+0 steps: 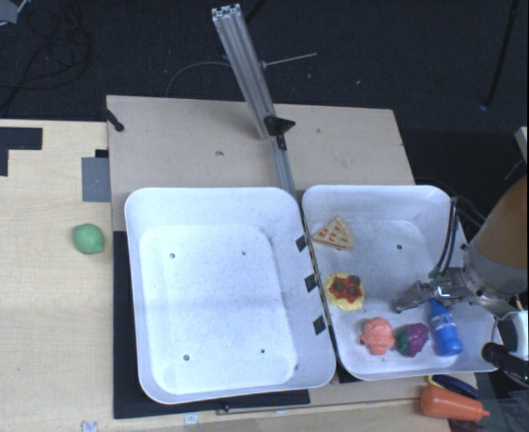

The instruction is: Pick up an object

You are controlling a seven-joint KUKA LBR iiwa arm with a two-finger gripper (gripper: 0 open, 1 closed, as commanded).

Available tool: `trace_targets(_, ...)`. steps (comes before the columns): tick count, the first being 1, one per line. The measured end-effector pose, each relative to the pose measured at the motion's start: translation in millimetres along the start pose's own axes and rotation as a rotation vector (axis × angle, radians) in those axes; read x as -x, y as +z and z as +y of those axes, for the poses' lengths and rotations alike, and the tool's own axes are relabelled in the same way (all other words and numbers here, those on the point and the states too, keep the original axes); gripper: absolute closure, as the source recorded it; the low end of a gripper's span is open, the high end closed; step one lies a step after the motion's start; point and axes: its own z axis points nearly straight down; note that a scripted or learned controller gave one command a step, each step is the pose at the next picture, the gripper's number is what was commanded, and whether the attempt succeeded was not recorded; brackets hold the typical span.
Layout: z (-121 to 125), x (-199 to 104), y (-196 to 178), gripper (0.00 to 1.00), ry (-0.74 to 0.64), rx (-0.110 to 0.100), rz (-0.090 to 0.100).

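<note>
Looking down at the bench, you see the gripper [415,297] low over the right bin [381,201], near its right wall; its dark fingers point to the left and seem a little apart, with nothing between them, so I call it open. The blue bottle [444,329] lies just below and right of the fingertips, very near but not held; the purple object [414,338] and the pink object [378,335] lie beside it along the bin's near edge. The yellow and red piece [345,291] is left of the fingertips, near the wall between the bins; the pizza slice [334,234] lies further up.

The arm [503,241] comes in from the right, over the right rim, with cables hanging on the wrist.

The objects crowd the near right corner of the bin; the upper middle floor has more room. The left bin [212,300] stands touching it; a green ball [89,238] lies on the table at the left, and an orange object [452,403] lies outside below the right bin.
</note>
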Motion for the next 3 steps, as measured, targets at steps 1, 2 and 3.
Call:
trace_targets(1,0.1,0.2,0.9,0.0,0.001,0.006,-0.002)
trace_targets(2,0.1,1.0,-9.8,1.0,0.003,0.007,-0.002)
trace_targets(3,1.5,-2.2,-51.6,1.0,0.001,0.008,-0.003)
